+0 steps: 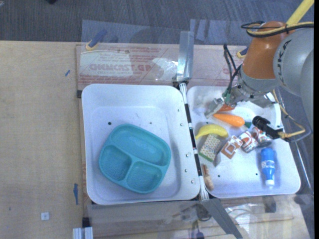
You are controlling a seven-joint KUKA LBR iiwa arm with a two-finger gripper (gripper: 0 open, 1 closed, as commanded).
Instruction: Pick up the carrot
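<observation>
The carrot (pixel 230 118) is orange and lies on its side in the upper part of the right bin (pixel 289 183). My gripper (pixel 225 103) hangs low over the bin, just above and left of the carrot's upper end, close to it or touching it. A small orange patch shows right at the gripper's tip, and I cannot tell whether it is part of the carrot. The carrot rests on the bin floor.
Just below the carrot lies a yellow banana (pixel 212 130), then a tan textured block (pixel 210 146) and a red and white packet (pixel 240 142). A blue bottle (pixel 268 166) lies at the right. The left bin (pixel 99 98) holds a teal divided plate (pixel 134 157).
</observation>
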